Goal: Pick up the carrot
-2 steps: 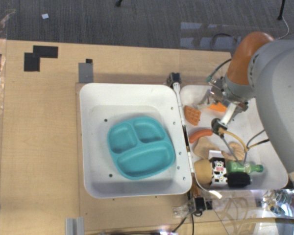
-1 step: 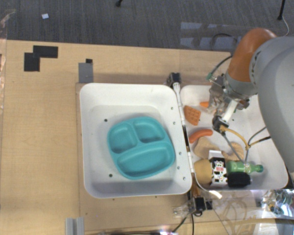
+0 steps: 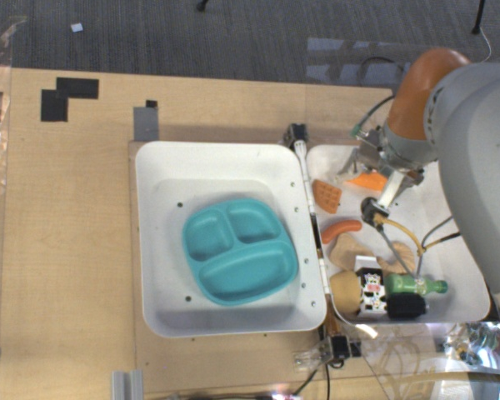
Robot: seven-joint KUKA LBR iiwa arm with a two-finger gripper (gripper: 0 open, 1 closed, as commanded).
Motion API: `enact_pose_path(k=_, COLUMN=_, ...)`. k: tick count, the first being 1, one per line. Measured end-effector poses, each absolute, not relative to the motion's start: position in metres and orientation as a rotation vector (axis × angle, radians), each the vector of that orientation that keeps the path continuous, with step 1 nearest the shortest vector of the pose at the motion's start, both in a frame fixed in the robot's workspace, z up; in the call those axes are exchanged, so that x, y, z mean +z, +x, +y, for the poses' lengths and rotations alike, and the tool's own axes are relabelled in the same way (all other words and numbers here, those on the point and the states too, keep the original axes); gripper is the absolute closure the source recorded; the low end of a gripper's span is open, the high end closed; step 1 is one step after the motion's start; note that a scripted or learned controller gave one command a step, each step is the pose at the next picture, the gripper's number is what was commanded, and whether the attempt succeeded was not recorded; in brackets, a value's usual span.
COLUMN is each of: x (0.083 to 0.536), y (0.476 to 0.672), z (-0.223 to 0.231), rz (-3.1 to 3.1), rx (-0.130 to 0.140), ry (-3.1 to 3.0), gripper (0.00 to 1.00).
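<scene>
Jaw state impossible to tell; carrot (image 3: 368, 179) just beneath gripper (image 3: 373, 167), could slip off sideways toward waffle (image 3: 327, 195).

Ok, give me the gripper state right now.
Gripper: cannot be told; it sits over the orange carrot in the right bin.

We take this for a robotics lab: a pale wooden worktop (image 3: 67, 248) marked with black tape squares (image 3: 67, 96) at upper left, grey carpet floor (image 3: 233, 23) along the top, loose cables (image 3: 383, 365) at the lower right, and a grey industrial arm (image 3: 475, 140).
</scene>
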State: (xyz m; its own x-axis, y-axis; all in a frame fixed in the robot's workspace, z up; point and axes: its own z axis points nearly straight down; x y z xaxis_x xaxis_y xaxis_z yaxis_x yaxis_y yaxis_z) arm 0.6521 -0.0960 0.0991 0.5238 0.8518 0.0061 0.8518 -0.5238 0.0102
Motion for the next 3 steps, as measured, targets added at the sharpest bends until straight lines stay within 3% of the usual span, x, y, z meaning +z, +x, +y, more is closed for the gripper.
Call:
enact_pose_path(k=1, x=0.086, y=0.624, z=-0.145, rz=1.190, rx=0.003, ry=2.908, gripper=0.00)
enact_pose_path(k=2, x=0.086, y=0.648, z=-0.076, rz=1.154, rx=0.010, ry=2.924, gripper=0.00)
enact_pose_path(k=3, x=0.100, y=0.650, z=-0.079, rz=1.156, rx=0.019, ry=2.918, gripper=1.00)
